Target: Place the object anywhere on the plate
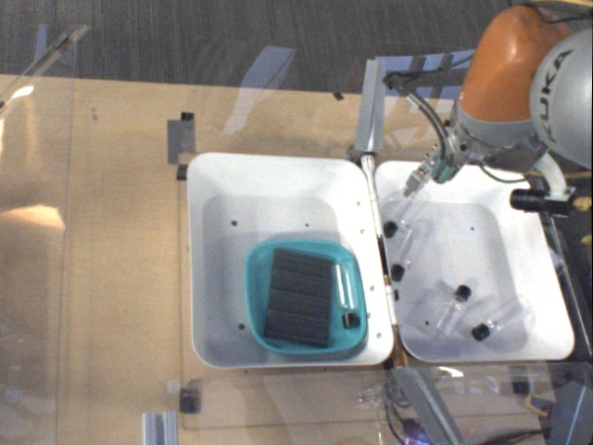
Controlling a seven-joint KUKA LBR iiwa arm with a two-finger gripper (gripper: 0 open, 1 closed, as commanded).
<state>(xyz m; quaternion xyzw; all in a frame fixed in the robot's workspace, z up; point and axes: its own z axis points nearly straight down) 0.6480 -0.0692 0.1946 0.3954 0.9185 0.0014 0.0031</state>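
Bench [102, 248]: pale wood-toned top, glossy with reflections, bordered at the far side by dark grey carpet. Resting directly on it are two shallow white bins touching side by side, the left bin [208, 248] and the right bin [537, 248], with an upright grey metal post [369, 109] at their far junction. Small dark brackets sit beside the left bin, one by its far-left corner [182, 137], one by its near-left corner [189, 399].

The grey arm [547, 72] reaches in from the right, its orange band [500, 58] raised high.
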